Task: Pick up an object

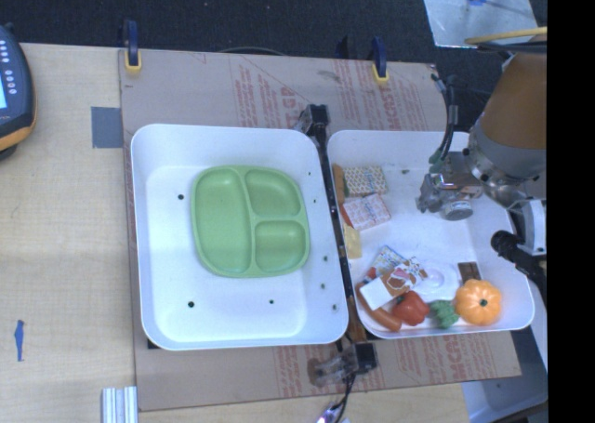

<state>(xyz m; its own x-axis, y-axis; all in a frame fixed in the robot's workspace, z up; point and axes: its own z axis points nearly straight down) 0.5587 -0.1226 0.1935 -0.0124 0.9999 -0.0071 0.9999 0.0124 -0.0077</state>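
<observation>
Pick not yet made: grey metal gripper (pixel 444 196) hovers over right white bin (pixel 409 153), finger state indiscernible. Orange toy pumpkin (pixel 478 302) and remaining items lie in the bin's near end.

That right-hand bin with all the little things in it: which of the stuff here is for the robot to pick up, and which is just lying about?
For the job:
- end effector, over the right bin
- orange pumpkin toy
- red tomato toy
- small packets

Just lying about:
- green divided plate in the left bin
- blue clamps
</observation>
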